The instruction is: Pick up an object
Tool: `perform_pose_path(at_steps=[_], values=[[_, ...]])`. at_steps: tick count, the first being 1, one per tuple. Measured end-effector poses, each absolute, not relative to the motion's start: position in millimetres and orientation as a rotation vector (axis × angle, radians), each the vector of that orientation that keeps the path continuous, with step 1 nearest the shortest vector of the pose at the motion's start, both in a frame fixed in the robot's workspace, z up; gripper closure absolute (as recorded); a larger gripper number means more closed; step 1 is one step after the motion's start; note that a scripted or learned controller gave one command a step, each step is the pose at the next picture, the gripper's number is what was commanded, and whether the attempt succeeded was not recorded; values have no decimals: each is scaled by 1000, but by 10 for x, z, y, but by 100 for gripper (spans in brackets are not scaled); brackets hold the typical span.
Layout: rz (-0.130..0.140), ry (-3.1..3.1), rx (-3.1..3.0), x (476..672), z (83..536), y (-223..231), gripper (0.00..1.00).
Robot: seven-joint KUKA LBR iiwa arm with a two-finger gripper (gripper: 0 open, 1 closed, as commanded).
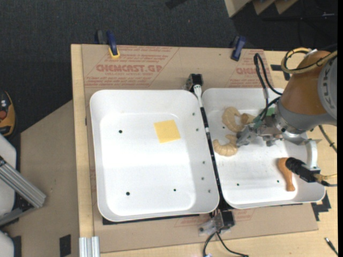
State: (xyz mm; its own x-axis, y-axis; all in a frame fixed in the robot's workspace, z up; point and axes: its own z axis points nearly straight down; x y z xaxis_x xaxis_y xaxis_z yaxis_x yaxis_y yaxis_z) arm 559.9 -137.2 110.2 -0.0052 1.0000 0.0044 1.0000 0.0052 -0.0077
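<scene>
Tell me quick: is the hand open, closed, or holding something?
Hand: cannot be told; it sits in the right bin, beside the tan curved piece.

Flat yellow square sheet (167, 131), mid-rear of the left white bin (107, 159). In the right white bin (252, 194): upper tan crescent piece (232, 116) and lower tan crescent piece (225, 148) near its left edge; orange stick-shaped piece (290, 184) near its right edge.

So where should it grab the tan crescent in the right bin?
Probably across the middle of the tan crescent, coming straight down: it lies flat in the right bin, and its narrow arc can be pinched between inner and outer edges.
</scene>
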Motion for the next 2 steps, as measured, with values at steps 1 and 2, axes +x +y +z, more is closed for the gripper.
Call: perform_pose_path(at_steps=[1, 2], values=[[-3, -2228, -2221, 6220, 835, -1420, 0], [-3, -2226, -2222, 6201, 958, -1423, 100]])
